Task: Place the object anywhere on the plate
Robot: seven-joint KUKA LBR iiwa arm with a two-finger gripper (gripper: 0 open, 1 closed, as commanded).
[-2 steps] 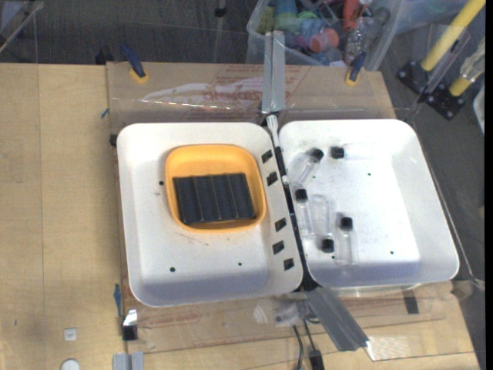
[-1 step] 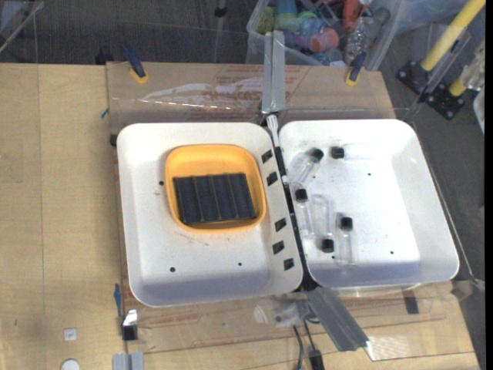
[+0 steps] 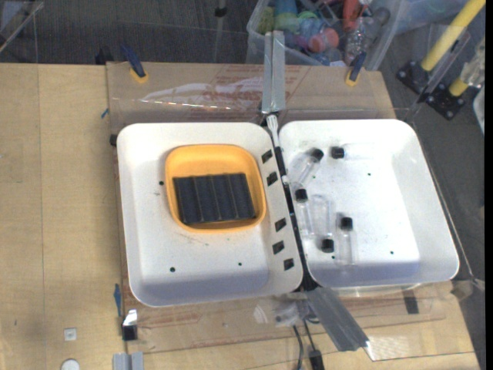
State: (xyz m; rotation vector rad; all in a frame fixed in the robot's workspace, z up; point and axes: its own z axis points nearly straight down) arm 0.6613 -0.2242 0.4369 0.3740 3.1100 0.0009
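An orange plate (image 3: 212, 154) with rounded corners lies in the left white bin (image 3: 146, 237), a little above the bin's middle. A black ridged rectangular object (image 3: 214, 199) lies flat on the plate, covering its lower half. In the right white bin (image 3: 400, 199) lie several clear vials with black caps, one near the top left (image 3: 306, 164) and others lower down (image 3: 343, 233).
A raised divider with black tabs (image 3: 277, 199) separates the two bins. A clear box of colourful toys (image 3: 323, 14) stands behind the bins. A metal bar (image 3: 273, 68) runs back from the divider. Bare wooden bench (image 3: 54, 206) extends to the left.
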